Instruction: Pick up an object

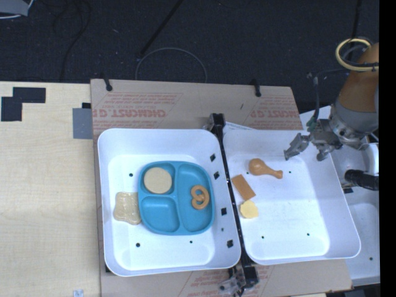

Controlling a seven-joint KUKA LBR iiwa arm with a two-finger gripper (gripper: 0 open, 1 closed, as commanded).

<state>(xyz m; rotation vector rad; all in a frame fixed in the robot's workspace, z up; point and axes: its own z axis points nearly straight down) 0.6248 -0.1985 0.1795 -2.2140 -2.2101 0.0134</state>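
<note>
The right bin holds a tan drumstick, a brown rectangular piece and a small pale yellow round piece, all near its left side. My gripper hangs over the bin's upper right part, to the right of the drumstick and a little above it. Its fingers are spread, it is open, and nothing lies between them. In the left bin a blue divided plate carries a round tan disc and a pretzel. A beige bread slice lies left of the plate.
A black divider runs between the two bins. Both bins sit on a cardboard sheet. The arm's orange band rises at the right edge. A black part sticks over the right bin's right rim.
</note>
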